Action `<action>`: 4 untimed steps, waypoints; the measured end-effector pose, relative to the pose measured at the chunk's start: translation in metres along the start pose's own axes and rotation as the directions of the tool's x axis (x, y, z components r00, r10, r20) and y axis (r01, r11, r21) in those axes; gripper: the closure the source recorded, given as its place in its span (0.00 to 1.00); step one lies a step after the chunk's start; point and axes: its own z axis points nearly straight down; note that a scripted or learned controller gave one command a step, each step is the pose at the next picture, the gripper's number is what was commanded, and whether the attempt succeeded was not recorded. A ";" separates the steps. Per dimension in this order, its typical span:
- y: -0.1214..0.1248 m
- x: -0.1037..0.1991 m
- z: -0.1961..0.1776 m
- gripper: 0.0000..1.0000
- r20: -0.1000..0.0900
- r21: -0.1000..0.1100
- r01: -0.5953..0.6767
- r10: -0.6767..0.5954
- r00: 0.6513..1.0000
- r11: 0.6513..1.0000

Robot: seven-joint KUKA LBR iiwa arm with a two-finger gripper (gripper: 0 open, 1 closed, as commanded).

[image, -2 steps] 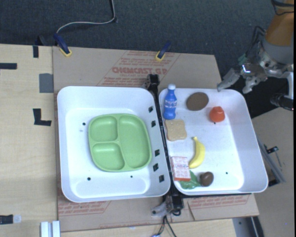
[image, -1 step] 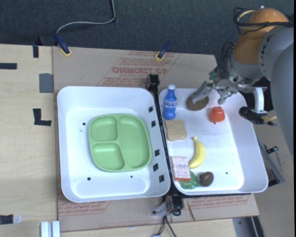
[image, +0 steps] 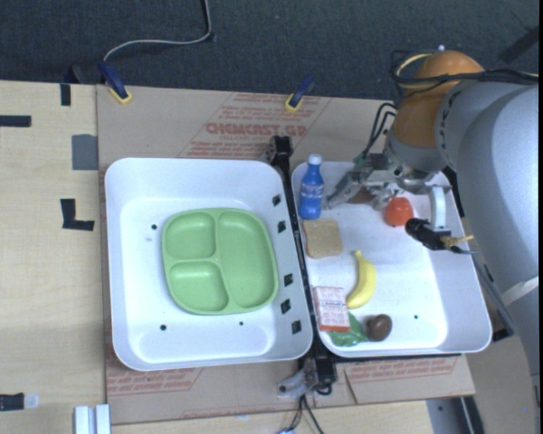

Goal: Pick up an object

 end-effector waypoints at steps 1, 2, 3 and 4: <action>-0.087 0.026 0.000 0.00 -0.001 0.000 -0.002 0.002 1.000 1.000; -0.130 0.025 -0.001 0.00 0.001 -0.005 -0.001 0.001 1.000 1.000; -0.130 0.024 -0.011 1.00 0.002 -0.006 -0.002 0.002 1.000 1.000; -0.135 0.114 -0.099 1.00 -0.003 0.002 0.001 -0.001 1.000 1.000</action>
